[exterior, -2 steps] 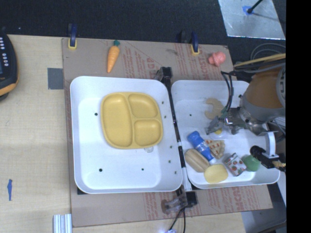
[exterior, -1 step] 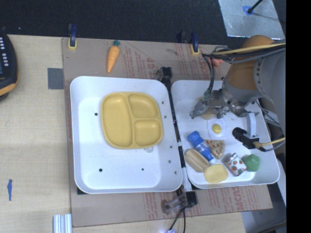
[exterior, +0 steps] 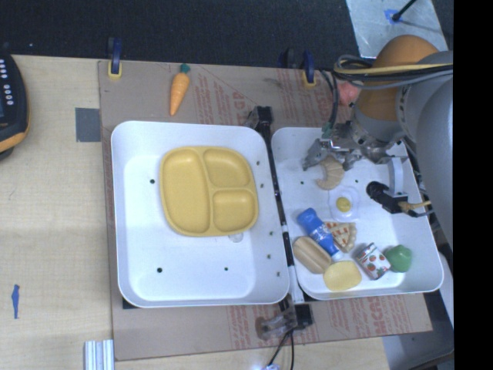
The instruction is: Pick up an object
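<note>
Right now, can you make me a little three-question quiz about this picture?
1. True or false: the carrot lies inside a bin.
2. Which bin holds the yellow tray? A) left B) right
3. What colour is the small bottle in the right bin?

Key: 1. False, it lies on the bench above the left bin. 2. A. 3. Blue.

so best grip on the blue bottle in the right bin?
Blue bottle lies flat, slanted, its lower end against the hot dog and pizza slice. Probably come straight down on the upper half, fingers across its short width, where the bin floor beside it is bare.
</note>
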You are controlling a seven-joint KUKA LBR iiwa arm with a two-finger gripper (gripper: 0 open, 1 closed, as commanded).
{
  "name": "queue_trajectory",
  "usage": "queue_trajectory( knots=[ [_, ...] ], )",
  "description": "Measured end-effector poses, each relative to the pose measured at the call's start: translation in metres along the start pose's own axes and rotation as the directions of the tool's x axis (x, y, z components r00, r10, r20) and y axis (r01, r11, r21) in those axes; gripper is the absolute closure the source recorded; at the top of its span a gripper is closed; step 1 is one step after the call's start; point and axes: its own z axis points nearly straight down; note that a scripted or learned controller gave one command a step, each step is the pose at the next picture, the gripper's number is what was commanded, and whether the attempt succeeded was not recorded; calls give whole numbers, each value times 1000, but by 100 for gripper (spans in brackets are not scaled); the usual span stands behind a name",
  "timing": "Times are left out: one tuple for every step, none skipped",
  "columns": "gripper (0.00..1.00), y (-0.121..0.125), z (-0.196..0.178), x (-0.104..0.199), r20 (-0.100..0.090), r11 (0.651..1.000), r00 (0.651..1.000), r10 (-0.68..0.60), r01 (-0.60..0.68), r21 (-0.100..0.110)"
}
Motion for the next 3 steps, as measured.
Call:
queue_trajectory(
  knots=[
    [0, -64, 1, -4, -1, 1000, 1000, 4, -4, 9],
    [0, 2, 0, -11, 1, 1000, 1000, 0, 0, -1],
    [100, 0, -11, -11, 1, 1000, 1000, -4, 4, 5]
  ],
)
